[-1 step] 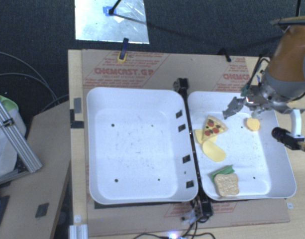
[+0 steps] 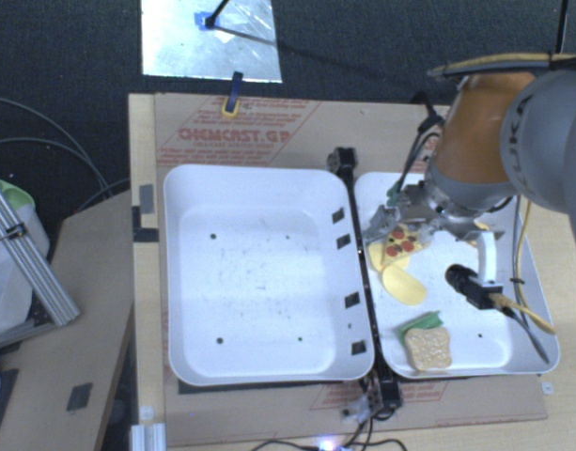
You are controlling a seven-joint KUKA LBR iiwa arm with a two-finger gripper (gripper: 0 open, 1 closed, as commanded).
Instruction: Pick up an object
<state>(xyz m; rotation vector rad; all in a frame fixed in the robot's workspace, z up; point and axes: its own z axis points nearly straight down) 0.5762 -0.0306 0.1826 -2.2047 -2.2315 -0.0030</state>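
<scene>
My gripper [image 2: 393, 222] hangs over the pizza slice [image 2: 402, 242], can't tell its state, so I'd drop straight down, centered.

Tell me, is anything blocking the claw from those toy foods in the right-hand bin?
Nothing visible does. The gripper sits low in the right bin, right at the pizza slice, with the yellow piece and the sandwich lying open beside it.
</scene>
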